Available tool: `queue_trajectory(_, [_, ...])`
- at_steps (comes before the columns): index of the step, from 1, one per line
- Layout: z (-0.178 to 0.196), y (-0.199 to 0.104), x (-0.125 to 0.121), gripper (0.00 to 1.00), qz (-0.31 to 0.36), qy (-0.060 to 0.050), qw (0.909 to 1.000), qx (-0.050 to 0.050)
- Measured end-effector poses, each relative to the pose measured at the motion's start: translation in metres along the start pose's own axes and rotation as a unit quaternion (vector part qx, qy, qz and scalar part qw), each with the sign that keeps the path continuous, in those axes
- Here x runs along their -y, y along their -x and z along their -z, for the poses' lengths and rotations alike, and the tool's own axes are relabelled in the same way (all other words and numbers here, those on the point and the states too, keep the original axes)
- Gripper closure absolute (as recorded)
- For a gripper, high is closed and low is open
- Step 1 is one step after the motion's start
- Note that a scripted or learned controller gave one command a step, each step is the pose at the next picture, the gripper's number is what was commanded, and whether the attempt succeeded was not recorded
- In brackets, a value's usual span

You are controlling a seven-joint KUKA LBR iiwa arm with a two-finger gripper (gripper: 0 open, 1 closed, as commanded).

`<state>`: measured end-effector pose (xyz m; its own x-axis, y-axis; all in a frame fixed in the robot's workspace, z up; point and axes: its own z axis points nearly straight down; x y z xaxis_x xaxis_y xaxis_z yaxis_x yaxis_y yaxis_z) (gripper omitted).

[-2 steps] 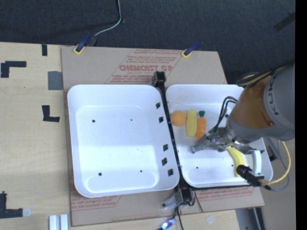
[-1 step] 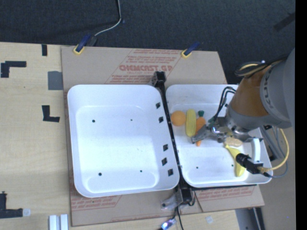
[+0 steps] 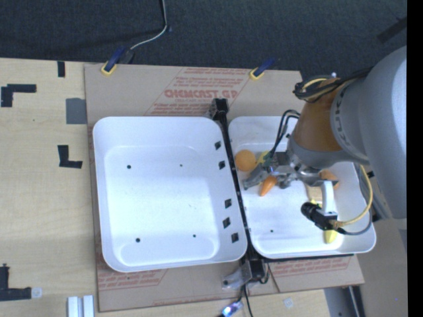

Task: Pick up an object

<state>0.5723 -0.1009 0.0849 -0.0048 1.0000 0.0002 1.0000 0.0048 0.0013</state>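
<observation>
Where the right bin (image 3: 291,243) meets the gripper (image 3: 264,177), a small orange piece (image 3: 266,187) — carrot-like, tapered, tilted — lies on the white floor just beneath the metal fingertips, touching or nearly touching them. Just beside it, toward the divider, sits a round orange ball (image 3: 245,160), with a bit of yellow-green next to it that is too small to identify. Whether the fingers are parted or closed on the orange piece cannot be told from this slant. Nearer the bin's front corner lies a yellow object (image 3: 332,235), partly behind a black cable. Under both bins a cardboard sheet (image 3: 198,94) bears red printing — it seems to read "CHEMCAST GP", though blurred. The left bin (image 3: 106,197) lies alongside.
</observation>
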Motion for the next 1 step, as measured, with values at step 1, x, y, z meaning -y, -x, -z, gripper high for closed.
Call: queue_trajectory(1, [-0.0009, 0.0000, -0.0883, 0.00, -0.001, 0.001, 1.0000, 0.001])
